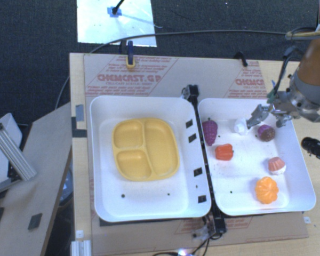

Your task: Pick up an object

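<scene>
**Claw spread above the right bin, nothing in it**

I count six small toy foods in the right-hand shallow white bin [304, 196]. Nearest my claw [270, 117] is a dark maroon, rough-looking round piece [265, 133], lying just below the fingers and not between them. Just left of it sits a small white lump [240, 126], close to the left fingertip [254, 120]. A purple, ribbed, grape-like cluster [209, 130] lies against the bin's left wall. Near it, toward the middle, is a glossy red-orange pepper-shaped piece [224, 152]. On the right side rests a pink-and-white piece shaped like a cupcake [277, 165], and in front of it a bright orange, lobed pumpkin shape [266, 190].

The claw's two grey metal fingers stand apart and are holding nothing; the grey arm with its orange band [314, 63] comes in from the right.

The left-hand shallow white bin [104, 196] holds one item: a smooth yellow plastic plate [145, 148] with three compartments, lying flat in the middle. The bins touch along a black hinge-like seam, and both sit on a cardboard-coloured sheet printed in red [149, 73] that covers the tabletop.
</scene>
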`<state>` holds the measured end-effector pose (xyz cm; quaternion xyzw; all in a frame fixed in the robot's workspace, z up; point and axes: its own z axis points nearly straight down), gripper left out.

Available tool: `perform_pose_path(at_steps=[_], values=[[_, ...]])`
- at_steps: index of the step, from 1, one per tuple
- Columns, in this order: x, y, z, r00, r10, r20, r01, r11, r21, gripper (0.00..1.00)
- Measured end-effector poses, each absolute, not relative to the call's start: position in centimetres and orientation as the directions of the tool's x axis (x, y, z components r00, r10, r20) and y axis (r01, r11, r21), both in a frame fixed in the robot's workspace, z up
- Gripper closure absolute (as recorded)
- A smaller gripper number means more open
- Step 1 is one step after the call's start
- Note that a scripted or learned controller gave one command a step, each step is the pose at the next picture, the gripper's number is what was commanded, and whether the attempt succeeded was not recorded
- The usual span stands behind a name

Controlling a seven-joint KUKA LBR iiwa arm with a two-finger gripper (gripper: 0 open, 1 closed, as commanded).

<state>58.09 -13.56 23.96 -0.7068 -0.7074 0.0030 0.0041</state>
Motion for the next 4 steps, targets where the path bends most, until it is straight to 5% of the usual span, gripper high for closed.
perform_pose_path(at_steps=[1,4], values=[[58.3,-13.5,24.6,-0.003,1.0,0.0,1.0,0.003,0.001,0.0],[57.5,-14.6,8.2,-0.001,1.0,0.0,1.0,0.001,-0.001,0.0]])
